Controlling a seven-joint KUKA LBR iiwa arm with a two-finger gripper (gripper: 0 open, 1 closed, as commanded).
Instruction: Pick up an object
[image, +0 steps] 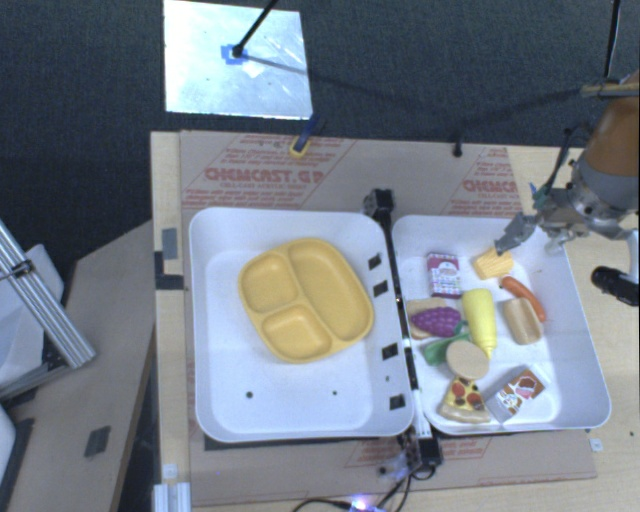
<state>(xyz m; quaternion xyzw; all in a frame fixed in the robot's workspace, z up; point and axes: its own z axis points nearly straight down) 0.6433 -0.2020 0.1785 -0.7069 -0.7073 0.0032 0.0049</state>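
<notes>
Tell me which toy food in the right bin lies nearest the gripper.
The yellow cheese wedge, at the far end of the right bin. The gripper hangs right beside it; the carrot and the mustard bottle lie farther off.

The arm (612, 160) was grey with a broad orange band above the wrist; its wrist ended in a pale metal gripper (518, 235) with a dull grey finger; 1 thin dark cable ran beside it.
</notes>
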